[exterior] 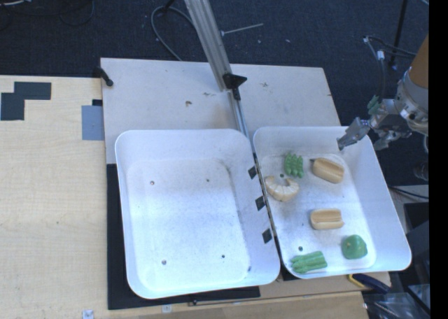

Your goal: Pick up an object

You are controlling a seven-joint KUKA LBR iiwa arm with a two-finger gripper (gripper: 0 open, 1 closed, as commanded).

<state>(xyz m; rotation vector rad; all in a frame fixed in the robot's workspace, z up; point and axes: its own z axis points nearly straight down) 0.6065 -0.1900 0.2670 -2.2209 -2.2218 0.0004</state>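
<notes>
Nearest the lens, a green bean pod (309, 262) and green ball (354, 246) lie at the right bin's (392, 237) front; both look like light, stiff, smooth plastic, best pinched across the narrow middle. Two bread rolls (327, 218), a small green cluster (293, 164) and a broken pastry (281, 188) sit further back. Gripper (358, 132) hovers over the far right rim, fingers seemingly apart with nothing between them.

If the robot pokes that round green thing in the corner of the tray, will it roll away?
Probably a bit. The round green thing looks smooth and ball-like, so a nudge could roll it. The right bin has a raised rim close by, which should stop it. It looks like a small plastic toy, so likely light and stiff.
</notes>
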